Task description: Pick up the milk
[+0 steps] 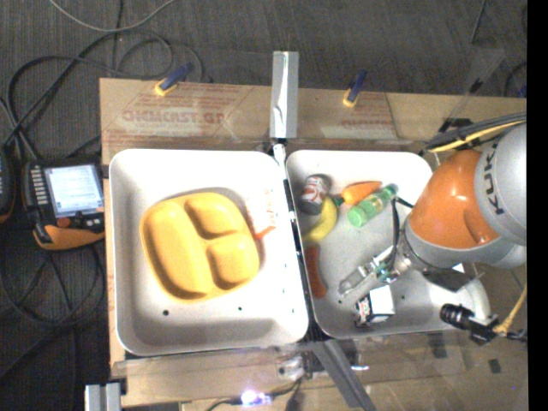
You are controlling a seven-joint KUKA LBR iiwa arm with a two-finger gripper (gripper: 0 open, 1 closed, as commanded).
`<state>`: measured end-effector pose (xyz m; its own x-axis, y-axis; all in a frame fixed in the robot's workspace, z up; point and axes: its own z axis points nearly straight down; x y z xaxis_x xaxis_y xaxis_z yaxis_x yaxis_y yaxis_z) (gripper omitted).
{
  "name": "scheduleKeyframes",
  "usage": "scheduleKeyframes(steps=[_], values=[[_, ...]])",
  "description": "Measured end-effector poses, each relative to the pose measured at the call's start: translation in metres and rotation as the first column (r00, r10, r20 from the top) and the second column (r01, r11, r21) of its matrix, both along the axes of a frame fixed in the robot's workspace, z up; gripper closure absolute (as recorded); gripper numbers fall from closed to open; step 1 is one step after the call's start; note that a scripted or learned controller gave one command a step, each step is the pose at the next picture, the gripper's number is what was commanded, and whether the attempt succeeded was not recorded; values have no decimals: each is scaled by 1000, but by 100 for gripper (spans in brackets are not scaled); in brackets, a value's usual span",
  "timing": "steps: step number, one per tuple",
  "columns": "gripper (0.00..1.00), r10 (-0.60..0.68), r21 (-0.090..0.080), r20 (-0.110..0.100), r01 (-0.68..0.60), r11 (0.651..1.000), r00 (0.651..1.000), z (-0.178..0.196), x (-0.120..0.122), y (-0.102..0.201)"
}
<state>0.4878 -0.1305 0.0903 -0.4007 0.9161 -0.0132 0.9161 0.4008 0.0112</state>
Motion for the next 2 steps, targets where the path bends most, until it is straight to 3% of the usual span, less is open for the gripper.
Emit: scheduleKeyframes(steps=[1,2], values=[[0,68,8,-16,-68,998,998,3,7,-1],[0,68,9,-15,-68,998,998,3,7,0]])
